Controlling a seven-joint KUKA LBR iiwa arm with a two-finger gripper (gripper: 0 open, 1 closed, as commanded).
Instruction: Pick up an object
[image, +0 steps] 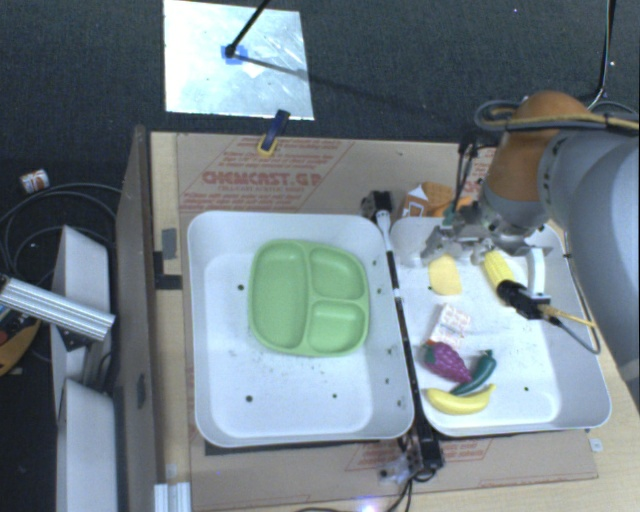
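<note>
My gripper (466, 238) hangs low over the far end of the right bin (575, 400), at the end of the grey arm with its orange band. Just in front of it lie a pale yellow block (445, 276) and a yellow corn cob (497, 267), one to each side. Nearer the camera are a white and pink packet (454, 322), a purple eggplant-like toy (445, 360), a green pepper (481, 368) and a yellow banana (458, 400). I see nothing held in the gripper.
The left bin (225, 400) holds a green divided plate (307, 297). An orange object (426, 198) lies on the cardboard behind the right bin. The bins share a raised middle rim (397, 310).
</note>
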